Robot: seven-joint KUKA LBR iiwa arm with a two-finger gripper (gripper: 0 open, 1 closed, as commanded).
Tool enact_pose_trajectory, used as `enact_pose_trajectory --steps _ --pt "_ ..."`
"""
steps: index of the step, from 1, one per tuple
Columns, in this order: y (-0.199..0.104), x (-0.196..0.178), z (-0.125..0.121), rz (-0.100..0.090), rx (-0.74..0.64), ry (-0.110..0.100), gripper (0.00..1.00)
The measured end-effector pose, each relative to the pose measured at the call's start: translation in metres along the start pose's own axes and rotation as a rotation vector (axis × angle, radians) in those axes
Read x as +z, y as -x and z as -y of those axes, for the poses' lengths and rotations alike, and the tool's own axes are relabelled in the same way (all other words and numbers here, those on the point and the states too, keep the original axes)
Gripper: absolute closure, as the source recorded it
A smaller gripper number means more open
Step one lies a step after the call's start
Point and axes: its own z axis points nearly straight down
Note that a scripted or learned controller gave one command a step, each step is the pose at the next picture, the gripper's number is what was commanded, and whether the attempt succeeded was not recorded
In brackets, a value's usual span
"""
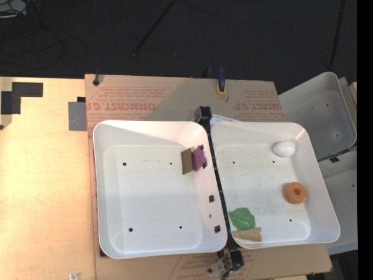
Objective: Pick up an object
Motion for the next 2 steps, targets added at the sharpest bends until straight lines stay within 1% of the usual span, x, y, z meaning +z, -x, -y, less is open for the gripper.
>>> enact_pose_trajectory --steps 1,2 --pt "-0.057 0.064 -0.054 -0.003 -0.002 -0.01 1.0" --pt "-0.16 0.006 -0.025 -0.003 -0.005 0.0 1.0"
